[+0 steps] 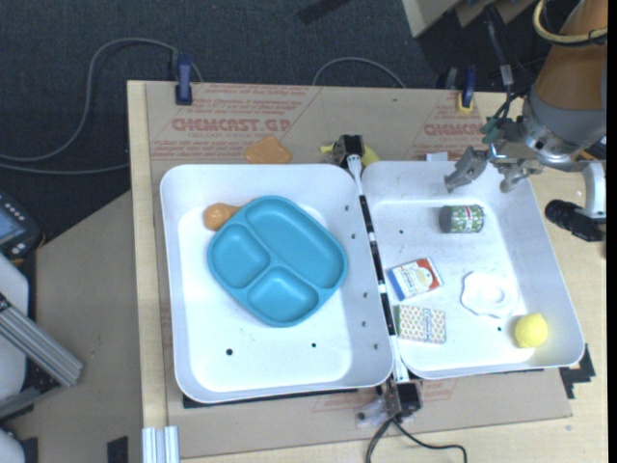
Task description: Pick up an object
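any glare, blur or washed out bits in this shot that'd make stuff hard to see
Camera view: lighting is even and soft, with faint shadows. The white bins are bright, so the white lid nearly blends into the right bin's floor. The gripper and arm look slightly blurred, and small items such as the green can lack fine detail.

Bright, even light falls from overhead, washing the two white bins (pixel 193 355) almost to glare, so their walls and floors blend and lose detail, while the dark floor (pixel 77 27) around the tabletop (pixel 289 114) stays dim. Shadows are short and soft: a faint one lies under the blue plate (pixel 278 258) and small ones beside the items in the right bin. The picture is slightly soft and grainy throughout, and the print on the small packages is too blurred to read.
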You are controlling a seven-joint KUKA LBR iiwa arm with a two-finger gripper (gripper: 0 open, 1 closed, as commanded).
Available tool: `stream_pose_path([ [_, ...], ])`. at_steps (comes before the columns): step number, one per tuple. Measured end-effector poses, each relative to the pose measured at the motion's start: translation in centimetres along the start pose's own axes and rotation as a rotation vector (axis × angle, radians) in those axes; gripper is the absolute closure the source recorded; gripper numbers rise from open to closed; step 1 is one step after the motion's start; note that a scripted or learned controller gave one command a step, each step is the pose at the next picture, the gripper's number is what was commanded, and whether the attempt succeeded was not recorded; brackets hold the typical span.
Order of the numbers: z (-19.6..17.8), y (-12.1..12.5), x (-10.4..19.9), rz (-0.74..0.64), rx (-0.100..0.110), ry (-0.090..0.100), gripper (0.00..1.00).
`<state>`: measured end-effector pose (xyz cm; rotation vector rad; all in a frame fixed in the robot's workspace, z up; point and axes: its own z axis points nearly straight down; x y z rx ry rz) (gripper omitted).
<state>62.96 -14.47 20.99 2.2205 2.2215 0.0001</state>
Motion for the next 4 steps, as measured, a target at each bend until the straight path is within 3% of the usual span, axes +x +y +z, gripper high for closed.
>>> stream_pose_path([
  [1,13.3,1.7,-3.2,0.003,0.009,0.002,0.00],
  [2,11.3,2.1,-3.1,0.000,-0.005,-0.001,1.00],
  [3,12.4,3.9,1.7,-0.004,-0.006,-0.001,1.00],
  [4,1.8,-1.8,6.5,-0.004,-0.004,0.002,1.00],
])
